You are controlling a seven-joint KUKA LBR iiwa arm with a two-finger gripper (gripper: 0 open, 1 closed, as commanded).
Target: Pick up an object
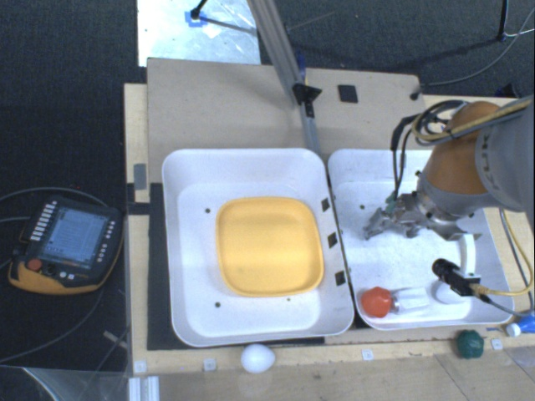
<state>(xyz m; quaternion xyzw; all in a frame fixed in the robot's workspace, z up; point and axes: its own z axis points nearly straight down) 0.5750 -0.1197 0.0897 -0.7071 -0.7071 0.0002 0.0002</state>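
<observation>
A red ball-shaped object with a white stub [378,302] lies at the front edge of the right bin [359,178]. A small white piece [414,299] rests just to its right. My gripper [380,223] hangs low over the middle of the right bin, pointing left, a short way behind the red object and apart from it. Nothing shows in its grasp. The arm's orange band [456,164] rises behind it on the right. A yellow square plate [269,245] sits in the middle of the left bin [188,224].
A white egg-shaped ball [257,357] lies on the bench in front of the left bin. A green ball [469,343] sits near the front right corner. A teach pendant [63,249] rests on the floor at the left. A slanted grey pole [280,44] stands behind the bins.
</observation>
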